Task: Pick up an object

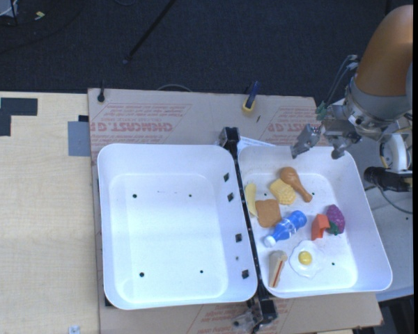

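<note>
Camera view: the claw (322,142), fingers spread wide and holding nothing, is hovering over the right bin's (376,256) far rim, the drumstick (295,183) lying just below-left, its long axis running diagonally.

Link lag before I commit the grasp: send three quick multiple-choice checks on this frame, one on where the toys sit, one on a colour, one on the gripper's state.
1. Where do the toy foods lie?
A. In the left bin
B. In the right bin
C. On the cardboard

2. What colour is the small bottle?
A. Blue
B. Green
C. Black

3. How does the gripper stand?
A. Shut on the bottle
B. Pressed into the left bin
C. Open, holding nothing, above the right bin's far edge

Key: 1 B, since the drumstick, fried egg and the rest lie in the right bin. 2 A, since the bottle has a blue body with a white cap. 3 C, since the gripper shows spread fingers with nothing between them, at the bin's far rim.
</note>
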Robot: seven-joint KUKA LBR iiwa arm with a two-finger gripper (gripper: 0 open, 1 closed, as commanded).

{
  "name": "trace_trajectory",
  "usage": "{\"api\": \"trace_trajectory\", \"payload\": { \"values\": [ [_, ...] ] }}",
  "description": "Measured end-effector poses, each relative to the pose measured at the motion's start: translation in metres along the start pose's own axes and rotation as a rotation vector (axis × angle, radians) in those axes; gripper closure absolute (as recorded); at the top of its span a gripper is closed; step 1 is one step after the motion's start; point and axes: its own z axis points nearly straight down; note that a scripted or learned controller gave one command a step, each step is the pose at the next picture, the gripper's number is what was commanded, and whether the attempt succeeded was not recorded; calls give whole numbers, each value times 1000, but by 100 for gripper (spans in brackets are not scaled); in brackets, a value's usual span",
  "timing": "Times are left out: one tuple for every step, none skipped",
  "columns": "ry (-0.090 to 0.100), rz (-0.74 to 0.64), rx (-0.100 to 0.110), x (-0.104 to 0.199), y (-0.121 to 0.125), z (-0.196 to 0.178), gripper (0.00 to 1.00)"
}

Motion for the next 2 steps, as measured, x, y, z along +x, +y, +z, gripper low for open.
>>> {"api": "trace_trajectory", "payload": {
  "values": [
    [4,-2,13,32,-11,108,0],
    [6,-10,1,143,-18,83,0]
  ]
}}
